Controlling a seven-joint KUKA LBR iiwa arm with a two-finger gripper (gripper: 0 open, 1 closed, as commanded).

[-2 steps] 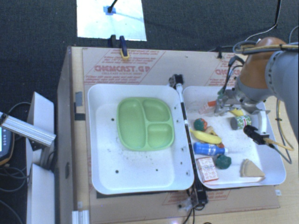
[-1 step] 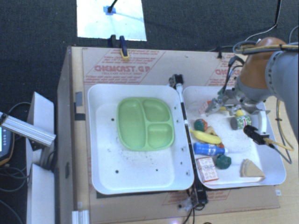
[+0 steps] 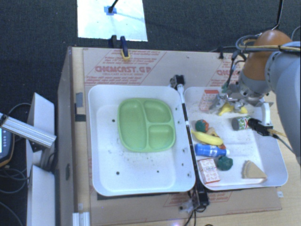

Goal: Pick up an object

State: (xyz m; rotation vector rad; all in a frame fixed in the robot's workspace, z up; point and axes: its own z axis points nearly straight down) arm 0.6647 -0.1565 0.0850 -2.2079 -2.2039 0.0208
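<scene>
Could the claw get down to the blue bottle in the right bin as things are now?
Probably yes. The blue bottle lies uncovered in the right bin, nothing on top. A banana sits close above it and a green toy beside it, so the claw may bump those.

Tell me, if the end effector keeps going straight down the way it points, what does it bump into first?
Probably the yellow object lying right under the end effector in the right bin. Depth is hard to judge from this slanted view.

Right bin (image 3: pixel 277 166) crowded — open floor only around the green tray (image 3: pixel 146 125).
</scene>
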